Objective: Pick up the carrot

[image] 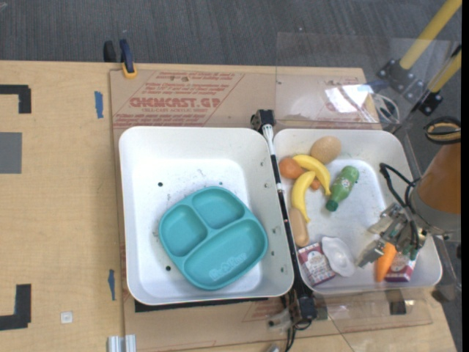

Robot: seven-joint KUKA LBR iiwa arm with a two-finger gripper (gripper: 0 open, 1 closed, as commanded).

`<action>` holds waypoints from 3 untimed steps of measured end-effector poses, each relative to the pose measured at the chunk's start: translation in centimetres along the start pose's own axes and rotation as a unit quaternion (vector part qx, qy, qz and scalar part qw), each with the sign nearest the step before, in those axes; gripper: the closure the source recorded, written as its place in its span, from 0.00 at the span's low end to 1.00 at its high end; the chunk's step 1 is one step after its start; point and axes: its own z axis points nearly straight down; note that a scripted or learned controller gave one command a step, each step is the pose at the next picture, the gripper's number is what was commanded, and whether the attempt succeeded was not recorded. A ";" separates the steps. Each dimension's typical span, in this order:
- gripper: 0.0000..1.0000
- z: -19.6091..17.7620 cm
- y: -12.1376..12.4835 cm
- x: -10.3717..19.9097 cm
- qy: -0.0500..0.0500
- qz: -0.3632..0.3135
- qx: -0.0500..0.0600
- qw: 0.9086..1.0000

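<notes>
Red print on cardboard sheet [192,94], well up-left of gripper [387,242], reads roughly "CHEMCAST. GP"; smaller lines around it illegible. Carton [315,264] left of gripper: print unreadable.

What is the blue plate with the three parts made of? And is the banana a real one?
The blue plate looks like smooth matte plastic or silicone: even teal colour, soft rounded edges, moulded dividers. The banana is probably a plastic toy: uniform bright yellow, slightly shiny, no brown spots, though the picture can't prove it.
</notes>
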 end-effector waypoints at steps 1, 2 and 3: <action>0.00 0.0 1.2 0.5 -0.003 0.230 -0.004 0.973; 0.00 0.0 1.6 1.1 -0.005 0.052 0.000 0.999; 1.00 -1.2 1.9 0.7 -0.014 0.053 -0.003 0.999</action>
